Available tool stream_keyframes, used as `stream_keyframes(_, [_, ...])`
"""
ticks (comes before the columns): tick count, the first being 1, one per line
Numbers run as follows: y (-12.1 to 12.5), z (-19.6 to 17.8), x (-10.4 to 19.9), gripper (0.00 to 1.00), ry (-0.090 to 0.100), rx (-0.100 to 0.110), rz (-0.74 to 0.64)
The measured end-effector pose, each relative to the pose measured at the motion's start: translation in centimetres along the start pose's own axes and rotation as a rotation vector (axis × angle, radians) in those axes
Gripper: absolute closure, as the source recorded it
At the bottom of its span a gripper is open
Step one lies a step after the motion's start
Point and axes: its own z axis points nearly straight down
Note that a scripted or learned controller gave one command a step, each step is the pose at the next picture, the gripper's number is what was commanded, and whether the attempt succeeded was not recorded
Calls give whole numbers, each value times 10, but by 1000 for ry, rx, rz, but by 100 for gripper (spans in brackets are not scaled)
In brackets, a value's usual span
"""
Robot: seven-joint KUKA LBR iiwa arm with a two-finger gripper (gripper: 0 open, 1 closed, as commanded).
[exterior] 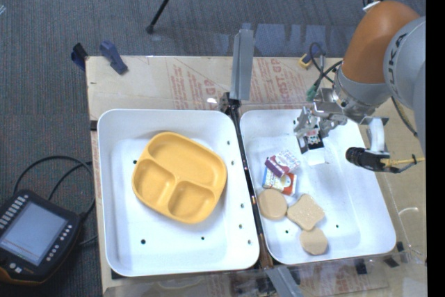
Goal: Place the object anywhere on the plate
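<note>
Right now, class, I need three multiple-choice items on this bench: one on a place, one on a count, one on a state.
1. Which bin holds the plate?
A. left
B. right
C. neither

2. How many tan food pieces lie in the right bin?
A. one
B. three
C. five

3. What lies on the plate?
A. a packet
B. a cookie
C. nothing

Key: 1 A, the yellow plate sits in the left bin. 2 B, two cookies and a toast. 3 C, its compartments are bare, and the packets lie below the claw.
</note>
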Motion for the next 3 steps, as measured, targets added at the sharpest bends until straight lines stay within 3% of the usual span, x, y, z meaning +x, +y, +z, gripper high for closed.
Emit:
stream_keyframes(1, [3,3,79,100,0,1,141])
stream_keyframes(2, [-4,3,152,100,-1,1,22])
stream_keyframes(3, [-4,3,152,0,-1,1,22])
